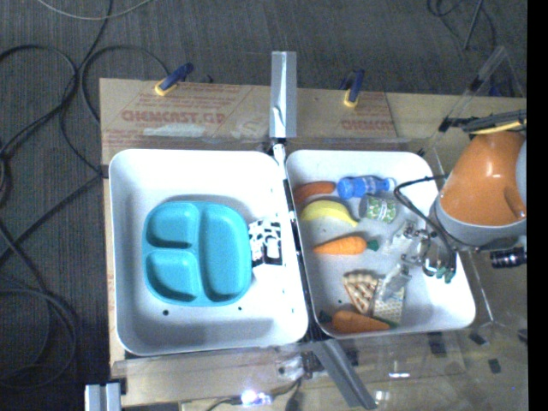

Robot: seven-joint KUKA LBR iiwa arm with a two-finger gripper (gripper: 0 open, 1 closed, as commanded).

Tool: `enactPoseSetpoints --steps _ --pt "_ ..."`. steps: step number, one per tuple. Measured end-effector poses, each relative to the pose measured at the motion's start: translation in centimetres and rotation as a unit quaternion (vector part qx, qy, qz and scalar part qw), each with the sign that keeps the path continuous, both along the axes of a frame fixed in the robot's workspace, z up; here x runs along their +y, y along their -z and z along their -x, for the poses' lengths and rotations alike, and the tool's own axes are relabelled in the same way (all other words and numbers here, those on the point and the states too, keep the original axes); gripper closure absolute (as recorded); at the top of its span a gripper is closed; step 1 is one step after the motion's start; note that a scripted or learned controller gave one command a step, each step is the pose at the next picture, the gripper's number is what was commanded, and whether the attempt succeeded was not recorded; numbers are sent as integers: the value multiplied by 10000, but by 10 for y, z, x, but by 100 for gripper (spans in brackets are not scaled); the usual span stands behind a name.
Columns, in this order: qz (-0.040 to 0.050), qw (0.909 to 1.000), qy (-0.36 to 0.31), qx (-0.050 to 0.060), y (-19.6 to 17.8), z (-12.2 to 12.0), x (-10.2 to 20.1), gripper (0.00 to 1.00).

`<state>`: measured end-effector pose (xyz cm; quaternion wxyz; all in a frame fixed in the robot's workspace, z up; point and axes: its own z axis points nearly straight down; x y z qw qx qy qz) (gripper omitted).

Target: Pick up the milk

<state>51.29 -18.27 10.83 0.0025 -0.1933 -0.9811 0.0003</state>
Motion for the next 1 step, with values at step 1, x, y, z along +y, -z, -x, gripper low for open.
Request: enactPoseSetpoints --steps 1 --pt "-6 9938 1109 -5 -56 -30 69 0"
